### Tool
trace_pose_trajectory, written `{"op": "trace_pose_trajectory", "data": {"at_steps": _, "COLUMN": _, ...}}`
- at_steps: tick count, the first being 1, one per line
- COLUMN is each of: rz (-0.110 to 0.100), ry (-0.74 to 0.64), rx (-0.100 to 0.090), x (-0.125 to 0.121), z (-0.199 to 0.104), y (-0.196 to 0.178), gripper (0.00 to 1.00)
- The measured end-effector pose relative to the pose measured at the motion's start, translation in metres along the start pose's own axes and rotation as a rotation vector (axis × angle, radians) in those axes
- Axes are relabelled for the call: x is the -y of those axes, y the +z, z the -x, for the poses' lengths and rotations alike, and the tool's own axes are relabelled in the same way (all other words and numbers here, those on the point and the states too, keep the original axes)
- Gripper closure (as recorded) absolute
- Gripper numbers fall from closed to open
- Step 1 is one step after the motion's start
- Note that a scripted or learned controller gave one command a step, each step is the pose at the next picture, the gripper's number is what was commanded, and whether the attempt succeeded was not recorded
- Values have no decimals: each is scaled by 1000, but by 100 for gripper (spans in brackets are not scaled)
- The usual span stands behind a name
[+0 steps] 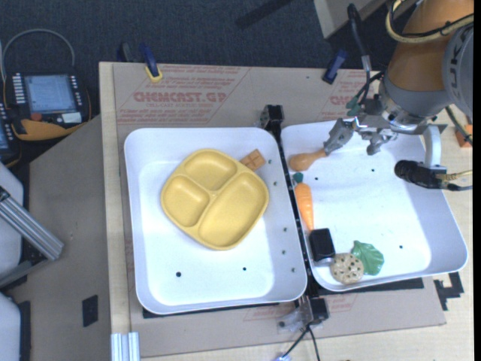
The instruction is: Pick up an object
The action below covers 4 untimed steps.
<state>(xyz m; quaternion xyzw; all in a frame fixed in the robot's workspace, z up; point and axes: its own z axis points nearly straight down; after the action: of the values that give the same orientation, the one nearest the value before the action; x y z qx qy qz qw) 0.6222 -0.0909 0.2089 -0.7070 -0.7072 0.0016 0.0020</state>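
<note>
Nearest, a cookie (346, 268), green leaf (369, 256), black block (322, 244) and carrot (303, 204) share the right bin (391, 201); left bin (195, 277) holds a yellow divided plate (215, 198). Gripper (358, 138) fingers spread, holding nothing.

The grey arm reaches in from the right, claw (358, 137) spread open.

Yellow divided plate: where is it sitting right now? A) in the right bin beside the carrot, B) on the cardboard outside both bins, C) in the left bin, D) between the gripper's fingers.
C: the yellow divided plate lies flat in the left bin, while the carrot lies in the right bin and the gripper hovers over that bin's far edge.
</note>
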Motion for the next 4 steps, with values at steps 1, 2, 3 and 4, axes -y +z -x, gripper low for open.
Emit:
{"op": "trace_pose_trajectory", "data": {"at_steps": 1, "rz": 2, "ry": 1, "rx": 0, "x": -9, "z": 2, "y": 47, "gripper": 0}}
{"op": "trace_pose_trajectory", "data": {"at_steps": 2, "rz": 0, "ry": 1, "rx": 0, "x": -8, "z": 11, "y": 94, "gripper": 0}}
{"op": "trace_pose_trajectory", "data": {"at_steps": 3, "rz": 6, "ry": 1, "rx": 1, "x": -9, "z": 11, "y": 81, "gripper": 100}}
{"op": "trace_pose_trajectory", "data": {"at_steps": 4, "rz": 11, "ry": 1, "rx": 2, "x": -8, "z": 17, "y": 35, "gripper": 100}}
